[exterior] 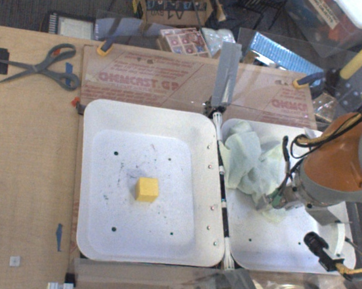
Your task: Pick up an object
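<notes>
The gripper (275, 200) is low over the right bin (265, 245), one of two shallow white bins side by side on the bench (18, 172). The arm, with its single orange band (335, 166), fills the space just behind and above the gripper on the view's right. Whether the gripper is apart, together or clamped on anything cannot be told; its tip sits at the near edge of the cloth and is partly lost against it.

One crumpled pale green cloth (248, 159) lies in that same bin. It touches or nearly touches the gripper and spreads from it toward the far corner and the wall between the bins.

One yellow block (148, 190) lies well apart from the gripper, across that wall, near the middle of the left bin (107, 124). It is at about the gripper's own level in the view and sits alone on the speckled floor.

Far beyond the gripper, past both bins, one pair of scissors (45, 68) lies on the bench. Next to them is one cardboard sheet (150, 80) with red lettering.
</notes>
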You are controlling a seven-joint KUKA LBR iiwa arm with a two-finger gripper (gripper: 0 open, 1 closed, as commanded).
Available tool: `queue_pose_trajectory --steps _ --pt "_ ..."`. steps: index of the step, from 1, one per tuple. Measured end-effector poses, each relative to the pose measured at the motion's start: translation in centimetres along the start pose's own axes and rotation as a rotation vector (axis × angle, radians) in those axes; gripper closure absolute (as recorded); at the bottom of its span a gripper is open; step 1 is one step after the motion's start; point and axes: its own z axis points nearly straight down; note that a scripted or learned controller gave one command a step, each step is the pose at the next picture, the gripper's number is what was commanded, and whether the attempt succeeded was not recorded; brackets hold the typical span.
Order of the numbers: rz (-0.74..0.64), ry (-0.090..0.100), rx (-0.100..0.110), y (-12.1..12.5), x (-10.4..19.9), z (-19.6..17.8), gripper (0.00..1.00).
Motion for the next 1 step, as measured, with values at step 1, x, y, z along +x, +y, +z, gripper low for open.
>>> queue_pose_trajectory --steps 1 --pt "-0.118 0.004 0.004 -2.23 -3.65 1.05 1.0"
